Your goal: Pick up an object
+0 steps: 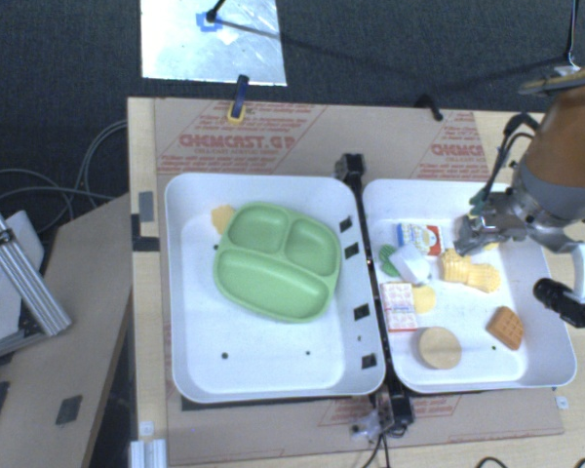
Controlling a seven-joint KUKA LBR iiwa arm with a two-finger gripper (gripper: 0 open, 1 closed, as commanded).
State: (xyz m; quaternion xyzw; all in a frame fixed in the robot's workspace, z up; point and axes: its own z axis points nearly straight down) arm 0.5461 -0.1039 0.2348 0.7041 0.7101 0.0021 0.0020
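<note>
- The gripper (471, 234) hangs low over the right bin (541, 359); I cannot tell its opening.
- Just below it lies a yellow toy (471, 272), likely the nearest pick.
- A small carton (419, 235) sits just left of it, a green divided plate (277, 260) far left.
- Bins rest on cardboard (302, 135) above dark carpet (58, 76).
</note>
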